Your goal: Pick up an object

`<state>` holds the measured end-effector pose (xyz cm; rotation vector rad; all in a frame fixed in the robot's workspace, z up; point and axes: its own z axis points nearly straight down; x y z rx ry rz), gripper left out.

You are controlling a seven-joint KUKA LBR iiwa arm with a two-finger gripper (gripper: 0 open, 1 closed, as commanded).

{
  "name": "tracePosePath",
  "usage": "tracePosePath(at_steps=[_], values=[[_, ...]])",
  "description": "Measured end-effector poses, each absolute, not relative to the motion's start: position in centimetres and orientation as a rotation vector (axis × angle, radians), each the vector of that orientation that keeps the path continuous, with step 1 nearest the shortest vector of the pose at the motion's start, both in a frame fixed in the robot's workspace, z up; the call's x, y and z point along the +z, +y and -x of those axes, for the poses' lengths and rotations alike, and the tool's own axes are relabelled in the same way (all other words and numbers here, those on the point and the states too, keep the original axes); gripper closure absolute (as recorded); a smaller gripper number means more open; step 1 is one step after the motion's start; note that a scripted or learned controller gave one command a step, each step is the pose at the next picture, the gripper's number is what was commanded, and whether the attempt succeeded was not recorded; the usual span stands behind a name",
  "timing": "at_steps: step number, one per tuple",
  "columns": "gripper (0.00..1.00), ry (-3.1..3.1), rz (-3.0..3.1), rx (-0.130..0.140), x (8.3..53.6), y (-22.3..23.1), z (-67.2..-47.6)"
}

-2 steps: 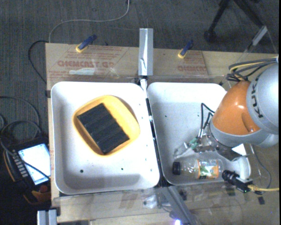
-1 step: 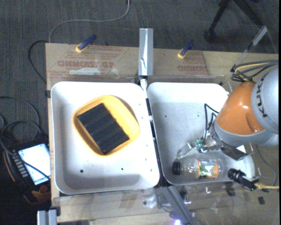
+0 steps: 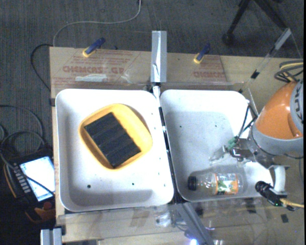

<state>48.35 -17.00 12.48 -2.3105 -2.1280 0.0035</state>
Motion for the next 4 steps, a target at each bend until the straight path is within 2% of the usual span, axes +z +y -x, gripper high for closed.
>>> tracePosePath(at_steps=[1,2,3,4], values=[[0.00,-2.337,2.108,-0.010,9.2,-19.8,-48.7],[0.00,-1.906,2.476,-0.021,9.4,-20.8,-53.7],[0.00,-2.368,2.065,0.003,18.4,-20.9,-48.4],[0.00,-2.561,1.816,0.000,9.7,-15.3,-48.4]])
